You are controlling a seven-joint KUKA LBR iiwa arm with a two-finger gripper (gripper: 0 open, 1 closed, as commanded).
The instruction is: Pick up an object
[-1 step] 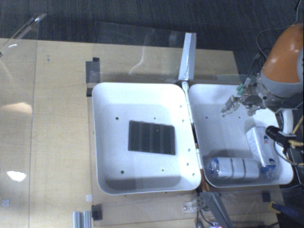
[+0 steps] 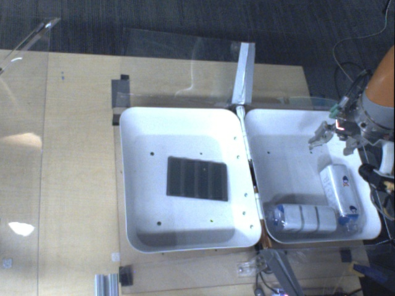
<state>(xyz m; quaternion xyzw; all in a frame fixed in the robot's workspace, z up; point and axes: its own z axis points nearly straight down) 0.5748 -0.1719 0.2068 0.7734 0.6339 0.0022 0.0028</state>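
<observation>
Overhead, dark carpet behind pale wood bench (image 2: 62,184). Left bin (image 2: 139,134) w/ dark ribbed mat (image 2: 197,179). Right bin (image 2: 278,134): two clear bottles (image 2: 305,217) (image 2: 339,190) along its near-right side. Pincer (image 2: 336,137) hangs over bin's far-right corner, fingers spread, nothing between them.

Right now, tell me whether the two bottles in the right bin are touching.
Touching, as far as the camera view shows: the upright-lying bottle has its blue-capped end meeting the right end of the sideways bottle in the bin's near right corner, with no gap visible.
</observation>
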